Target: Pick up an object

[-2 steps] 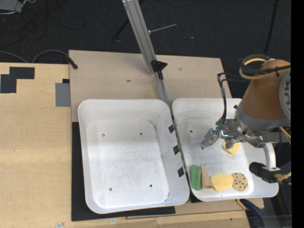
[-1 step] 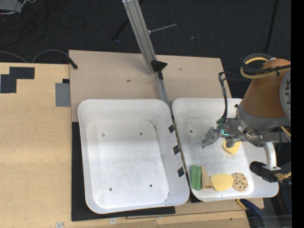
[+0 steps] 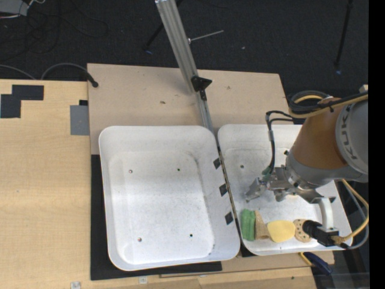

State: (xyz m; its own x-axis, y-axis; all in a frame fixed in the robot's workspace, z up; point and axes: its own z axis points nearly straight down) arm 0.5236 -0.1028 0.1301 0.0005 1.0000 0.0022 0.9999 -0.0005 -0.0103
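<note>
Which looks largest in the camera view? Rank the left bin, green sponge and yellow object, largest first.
1. left bin
2. yellow object and green sponge: they look too alike in size to rank.

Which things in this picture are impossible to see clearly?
- End effector: too small and blurred in the camera view to tell whether it is open or shut.
- Right bin: its far right side is covered by the arm.
- Green object, yellow object: too small to identify.

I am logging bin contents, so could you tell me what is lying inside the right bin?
In the right bin, a green object, a tan piece, a yellow object and a perforated brown piece. The arm covers its far right.
</note>
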